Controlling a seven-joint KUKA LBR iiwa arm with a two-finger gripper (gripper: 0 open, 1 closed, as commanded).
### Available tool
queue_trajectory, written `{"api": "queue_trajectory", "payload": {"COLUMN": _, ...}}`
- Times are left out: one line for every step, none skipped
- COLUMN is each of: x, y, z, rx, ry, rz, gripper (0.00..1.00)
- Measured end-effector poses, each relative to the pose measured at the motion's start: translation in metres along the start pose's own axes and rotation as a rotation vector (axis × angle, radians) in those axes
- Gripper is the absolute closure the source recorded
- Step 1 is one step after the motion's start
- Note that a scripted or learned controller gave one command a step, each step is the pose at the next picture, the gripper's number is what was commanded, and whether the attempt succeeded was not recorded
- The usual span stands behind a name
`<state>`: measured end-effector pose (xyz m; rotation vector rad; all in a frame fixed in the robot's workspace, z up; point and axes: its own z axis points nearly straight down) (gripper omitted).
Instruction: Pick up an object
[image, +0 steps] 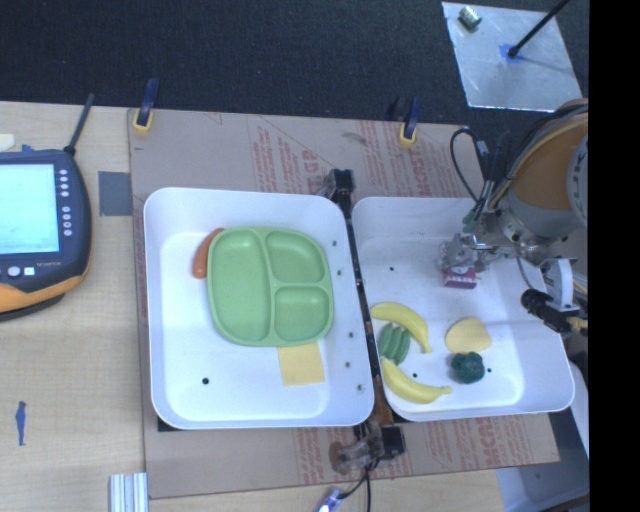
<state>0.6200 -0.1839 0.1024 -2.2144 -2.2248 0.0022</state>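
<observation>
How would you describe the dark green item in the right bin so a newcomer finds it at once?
Start at the right bin and go to its near edge. Just below the pale yellow round piece sits the dark green lump. It is small, rounded and much darker than the ribbed green piece between the two bananas.

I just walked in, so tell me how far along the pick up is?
Nothing looks picked yet. The pincer sits low in the right bin, apart from the two bananas, green vegetable, yellow piece and dark green piece. Reaching, gripping and lifting one remain.
</observation>
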Motion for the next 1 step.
{"api": "queue_trajectory", "payload": {"x": 0.0748, "y": 0.0031, "z": -0.0608, "rx": -0.001, "ry": 0.001, "rz": 0.001, "gripper": 1.0}}
